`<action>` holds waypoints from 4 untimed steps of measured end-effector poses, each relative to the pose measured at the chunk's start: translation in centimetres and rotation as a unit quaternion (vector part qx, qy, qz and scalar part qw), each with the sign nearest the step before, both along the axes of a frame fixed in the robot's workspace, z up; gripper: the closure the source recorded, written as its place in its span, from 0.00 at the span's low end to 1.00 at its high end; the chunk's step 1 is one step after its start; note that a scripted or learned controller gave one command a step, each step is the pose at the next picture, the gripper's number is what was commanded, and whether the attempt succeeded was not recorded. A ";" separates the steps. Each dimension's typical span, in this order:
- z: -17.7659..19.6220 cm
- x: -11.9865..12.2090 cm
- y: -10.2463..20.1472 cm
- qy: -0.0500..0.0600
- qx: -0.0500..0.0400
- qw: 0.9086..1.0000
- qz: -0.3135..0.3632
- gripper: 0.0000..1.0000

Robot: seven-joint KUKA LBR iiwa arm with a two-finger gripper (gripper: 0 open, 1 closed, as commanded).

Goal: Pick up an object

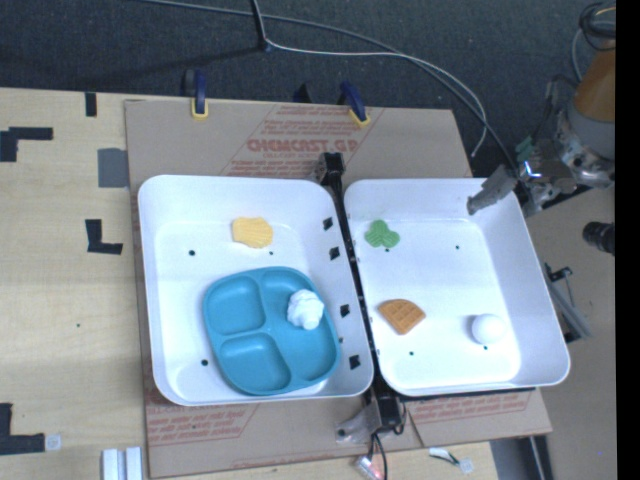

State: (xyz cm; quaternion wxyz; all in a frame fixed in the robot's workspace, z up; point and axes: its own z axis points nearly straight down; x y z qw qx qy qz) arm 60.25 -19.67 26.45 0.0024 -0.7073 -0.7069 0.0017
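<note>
left bin [160, 268]: blue tray [250, 353] holding white lump [306, 309], yellow piece [252, 232] far | right bin [530, 258]: green piece [381, 235], waffle [401, 315], white ball [486, 328] | claw [490, 193] over far-right rim, grip state unclear

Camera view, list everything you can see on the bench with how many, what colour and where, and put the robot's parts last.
white bins: 2, white, side by side on the cardboard sheet
cardboard sheet: 1, brown, under both bins
divided plate: 1, blue, left bin, near side
white lump: 1, white, on the plate's right part
yellow piece: 1, yellow, left bin, far side
green piece: 1, green, right bin, far left corner
waffle-like piece: 1, orange-brown, right bin, near left
ball: 1, white, right bin, near right
clamps: 2, blue and yellow, far edge of the cardboard
gripper: 1, grey, over the right bin's far right rim
arm: 1, grey with orange band, right edge
</note>
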 end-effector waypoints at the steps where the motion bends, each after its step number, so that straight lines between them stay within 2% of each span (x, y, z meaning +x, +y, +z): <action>1: 0.3 0.1 0.0 -0.003 -0.001 1.000 0.000 0.00; 2: -5.9 0.1 0.5 0.000 0.000 1.000 0.001 0.00; 4: -14.9 -0.7 1.2 -0.001 0.000 1.000 0.001 0.00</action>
